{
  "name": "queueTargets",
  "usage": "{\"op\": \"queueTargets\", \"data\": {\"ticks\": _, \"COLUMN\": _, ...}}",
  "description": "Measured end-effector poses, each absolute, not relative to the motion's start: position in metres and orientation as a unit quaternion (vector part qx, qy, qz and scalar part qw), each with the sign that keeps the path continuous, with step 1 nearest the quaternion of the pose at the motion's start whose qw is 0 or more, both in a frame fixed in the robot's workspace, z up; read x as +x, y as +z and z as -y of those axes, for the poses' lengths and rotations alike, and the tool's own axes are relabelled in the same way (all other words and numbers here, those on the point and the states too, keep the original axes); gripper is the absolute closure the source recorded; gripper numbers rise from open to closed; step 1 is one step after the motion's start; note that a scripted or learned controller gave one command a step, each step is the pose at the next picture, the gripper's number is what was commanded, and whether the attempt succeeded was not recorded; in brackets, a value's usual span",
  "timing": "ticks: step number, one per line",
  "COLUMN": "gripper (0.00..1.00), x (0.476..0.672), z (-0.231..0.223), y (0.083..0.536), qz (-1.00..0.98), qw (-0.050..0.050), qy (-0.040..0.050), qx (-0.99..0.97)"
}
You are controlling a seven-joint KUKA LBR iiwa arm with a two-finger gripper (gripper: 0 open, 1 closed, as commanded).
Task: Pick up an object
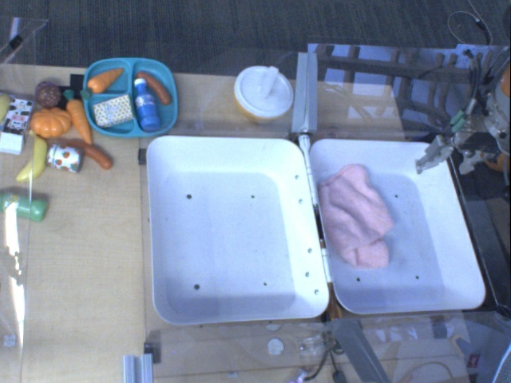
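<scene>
camera view:
target: pink cloth lump, lying in the right bin, against that bin's left side, just beside the divider with the left bin.
tool: at the right bin's upper right edge, above the rim, nothing between its fingers; spread or pressed together, can't tell at this size.
key relation: cloth lies left of and below the tool in the picture, apart from it.
long axis: cloth runs roughly top to bottom, slight tilt.
judgement: next move needs a leftward reach, then descent onto the lump's middle.
</scene>
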State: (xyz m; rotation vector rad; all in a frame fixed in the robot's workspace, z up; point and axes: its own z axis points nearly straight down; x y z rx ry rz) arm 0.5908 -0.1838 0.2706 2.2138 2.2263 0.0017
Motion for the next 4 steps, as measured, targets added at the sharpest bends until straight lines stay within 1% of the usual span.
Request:
{"op": "queueTargets", "data": {"ticks": 1, "gripper": 0.0, "x": 0.559, "z": 0.158, "y": 0.144, "qz": -0.743, "qw": 0.0, "qy": 0.0, "qx": 0.669}}
{"op": "queueTargets", "data": {"ticks": 2, "gripper": 0.0, "x": 0.562, "z": 0.164, "y": 0.091, "qz": -0.78, "qw": 0.005, "qy": 0.0036, "qx": 0.625}}
{"op": "queueTargets", "data": {"ticks": 3, "gripper": 0.0, "x": 0.588, "z": 0.12, "y": 0.091, "qz": -0.766, "qw": 0.006, "qy": 0.0044, "qx": 0.642}}
{"op": "queueTargets", "data": {"ticks": 4, "gripper": 0.0, "x": 0.613, "z": 0.096, "y": 0.091, "qz": -0.803, "qw": 0.007, "qy": 0.0033, "qx": 0.596}}
